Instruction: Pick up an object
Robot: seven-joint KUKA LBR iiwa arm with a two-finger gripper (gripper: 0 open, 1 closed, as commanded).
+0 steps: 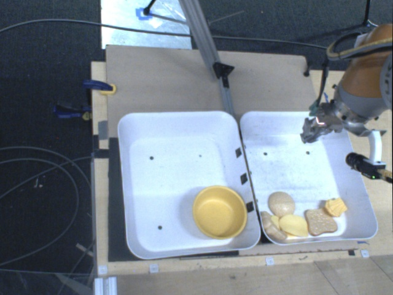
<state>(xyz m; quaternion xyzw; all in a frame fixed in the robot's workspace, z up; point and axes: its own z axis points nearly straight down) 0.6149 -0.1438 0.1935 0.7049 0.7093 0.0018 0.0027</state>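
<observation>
The gripper (311,129) hangs over the right bin (288,158) near its 2 o'clock corner; whether it is open or closed I cannot tell, and nothing shows in its grip. The pickable pieces huddle at the bin's 6 o'clock edge: a round bun (281,203), a lemon-yellow piece (294,225), a toast slice (320,222) and a small yellow chunk (335,207). Packed so tightly, a descent could nudge neighbours or pinch between two. The yellow bowl (220,211) sits in the left bin (166,165).
</observation>
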